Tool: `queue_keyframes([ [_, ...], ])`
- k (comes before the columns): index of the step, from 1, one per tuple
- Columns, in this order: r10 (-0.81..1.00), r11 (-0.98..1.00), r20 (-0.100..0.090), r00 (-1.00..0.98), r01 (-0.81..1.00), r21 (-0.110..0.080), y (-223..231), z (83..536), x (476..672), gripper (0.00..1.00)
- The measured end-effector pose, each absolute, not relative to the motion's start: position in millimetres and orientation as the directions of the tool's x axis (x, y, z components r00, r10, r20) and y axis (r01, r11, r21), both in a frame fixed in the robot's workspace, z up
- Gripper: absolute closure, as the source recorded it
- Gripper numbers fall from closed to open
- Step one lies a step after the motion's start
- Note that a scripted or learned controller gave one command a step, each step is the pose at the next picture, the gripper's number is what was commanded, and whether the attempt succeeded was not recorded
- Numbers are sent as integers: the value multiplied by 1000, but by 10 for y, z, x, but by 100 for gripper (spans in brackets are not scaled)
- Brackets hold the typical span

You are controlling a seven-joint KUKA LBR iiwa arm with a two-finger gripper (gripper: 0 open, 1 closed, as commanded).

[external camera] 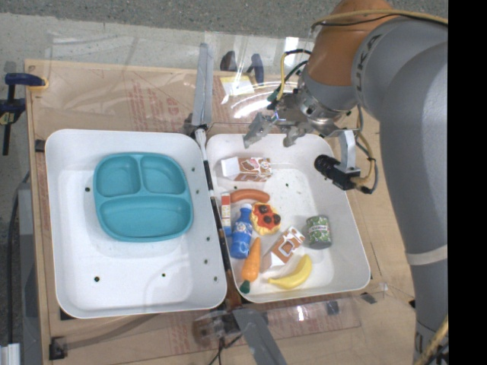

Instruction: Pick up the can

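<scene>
The can [319,232] is small and green with a pale label, lying near the right wall of the right bin [348,204]. My gripper [272,132] hangs above that bin's far edge, well up and to the left of the can. Its two fingers [254,133] are spread apart with nothing between them. The can is untouched and in plain sight.
In the right bin lie a brown-and-white packet [252,168], a sausage [249,196], a blue bottle [241,234], a carrot [252,260], a banana [291,274], a small carton [288,245]. The left bin [68,226] holds a teal divided plate [142,195].
</scene>
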State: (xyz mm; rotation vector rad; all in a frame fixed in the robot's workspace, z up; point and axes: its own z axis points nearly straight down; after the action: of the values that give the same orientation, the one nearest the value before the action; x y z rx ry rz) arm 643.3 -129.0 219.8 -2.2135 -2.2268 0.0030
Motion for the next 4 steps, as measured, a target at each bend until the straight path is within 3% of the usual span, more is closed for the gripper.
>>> queue_keyframes([
  [1,994,-108,-2,108,994,-2,-1807,2077,5605,0],
  [2,984,-180,-1,180,984,-4,-2375,2205,5140,0],
  [3,947,-321,-1,321,947,15,-2546,1144,4785,0],
  [4,948,-318,-3,318,948,29,-2568,1306,4826,100],
])
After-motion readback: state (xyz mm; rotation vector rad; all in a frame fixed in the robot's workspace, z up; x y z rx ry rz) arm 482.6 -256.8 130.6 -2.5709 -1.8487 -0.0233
